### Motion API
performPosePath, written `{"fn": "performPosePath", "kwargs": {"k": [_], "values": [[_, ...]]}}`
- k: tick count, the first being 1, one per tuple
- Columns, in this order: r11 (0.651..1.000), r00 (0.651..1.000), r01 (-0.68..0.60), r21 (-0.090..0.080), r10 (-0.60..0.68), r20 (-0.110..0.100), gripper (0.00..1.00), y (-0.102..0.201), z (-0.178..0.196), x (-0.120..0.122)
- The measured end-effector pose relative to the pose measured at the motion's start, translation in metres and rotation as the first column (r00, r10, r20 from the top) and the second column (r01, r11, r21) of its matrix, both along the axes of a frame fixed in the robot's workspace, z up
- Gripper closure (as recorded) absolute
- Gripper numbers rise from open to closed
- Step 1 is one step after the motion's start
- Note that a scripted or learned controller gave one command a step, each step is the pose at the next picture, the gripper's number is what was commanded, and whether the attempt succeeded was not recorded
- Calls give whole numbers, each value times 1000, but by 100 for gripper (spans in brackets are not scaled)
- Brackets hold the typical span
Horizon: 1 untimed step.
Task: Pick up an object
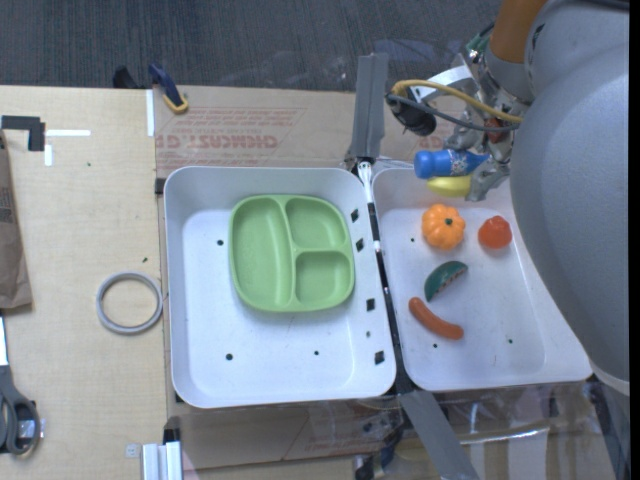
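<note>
Tool (470, 173) above toy food in right bin (520, 338).

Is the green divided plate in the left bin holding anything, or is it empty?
Empty. The green plate lies flat in the left bin, and all three compartments show bare green.

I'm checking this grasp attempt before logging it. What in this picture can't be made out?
- Gripper: its fingers are lost among cables and wrist hardware in the camera view, so contact with the blue and yellow object is unclear.
- Right bin: its far right side is hidden by the grey arm.
- Scissors: cut by the left edge.
</note>
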<state>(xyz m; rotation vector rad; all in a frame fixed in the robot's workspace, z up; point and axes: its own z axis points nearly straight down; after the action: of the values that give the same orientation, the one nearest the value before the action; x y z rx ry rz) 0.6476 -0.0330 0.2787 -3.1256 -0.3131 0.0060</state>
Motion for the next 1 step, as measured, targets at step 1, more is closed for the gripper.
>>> {"fn": "performPosePath", "kwargs": {"k": [1], "values": [[999, 999, -44, 0, 44, -3, 100, 10, -89, -2]]}}
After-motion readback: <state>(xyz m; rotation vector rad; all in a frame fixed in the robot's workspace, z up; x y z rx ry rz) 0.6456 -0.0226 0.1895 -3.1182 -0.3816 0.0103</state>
